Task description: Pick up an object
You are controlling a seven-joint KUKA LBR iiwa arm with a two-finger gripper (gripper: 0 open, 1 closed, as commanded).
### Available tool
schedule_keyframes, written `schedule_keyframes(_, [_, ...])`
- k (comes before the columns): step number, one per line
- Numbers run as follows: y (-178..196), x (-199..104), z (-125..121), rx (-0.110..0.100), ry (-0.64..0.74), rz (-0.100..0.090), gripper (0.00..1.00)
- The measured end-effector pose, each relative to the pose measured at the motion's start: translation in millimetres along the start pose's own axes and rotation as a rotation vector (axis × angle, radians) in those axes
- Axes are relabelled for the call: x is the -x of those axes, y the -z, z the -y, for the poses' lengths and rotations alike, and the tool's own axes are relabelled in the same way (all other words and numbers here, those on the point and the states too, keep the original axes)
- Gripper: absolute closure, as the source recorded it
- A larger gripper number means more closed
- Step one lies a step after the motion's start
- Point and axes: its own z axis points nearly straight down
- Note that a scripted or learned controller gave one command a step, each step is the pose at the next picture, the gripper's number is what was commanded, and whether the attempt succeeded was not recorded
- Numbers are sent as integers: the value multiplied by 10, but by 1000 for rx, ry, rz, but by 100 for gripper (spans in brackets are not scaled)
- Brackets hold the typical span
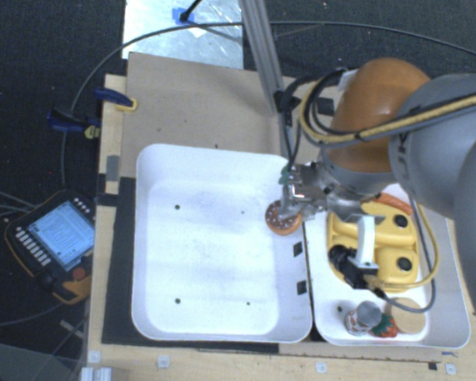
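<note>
My gripper [293,196] hangs over the right rim of the left white bin [198,257], on the divide between the two bins. Directly below its tip is a small round brown disc [284,220] with a pale patterned face, touching or very near the gripper. Whether the disc is gripped or resting on the bin's edge cannot be made out. The arm's orange band and grey wrist cover the upper part of the right bin [457,332].
In the right bin lie a large yellow plastic toy [387,246], an orange piece [397,204] behind it, a small metal cylinder [366,315], a red-green item [386,328] and a tan disc [411,316]. A teach pendant [53,239] and cables lie left of the bench.
</note>
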Motion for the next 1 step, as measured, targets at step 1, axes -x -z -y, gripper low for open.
schedule_keyframes(1, [112, -462, 281, -1, 1, 0, 100])
